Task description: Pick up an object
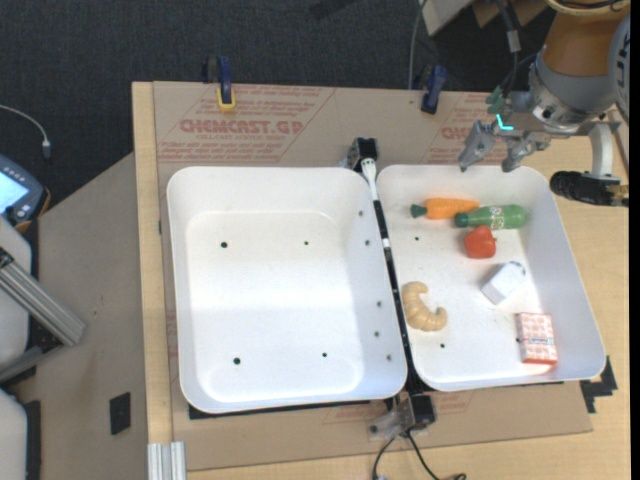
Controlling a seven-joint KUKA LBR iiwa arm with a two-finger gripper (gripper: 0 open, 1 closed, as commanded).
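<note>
Because the two white bins sit side by side and clipped together along their shared edge, the left bin offers bare floor while the right bin gathers every candidate within the arm's reach from the right. The grey arm, with its orange band high in the corner, hangs over the far rim of that bin, wrist angled down, so the gripper hovers above the back edge rather than over any one item; its two fingers are spread apart with nothing between them, which suggests a grasp not yet begun. Nearest beneath it lie the green bottle and the orange carrot, end to end across the far part of the bin, with the red piece just below the bottle. Nearer the front are the pink box in the right corner, the tan croissant-like pastry by the divider, and the small white block between them.
</note>
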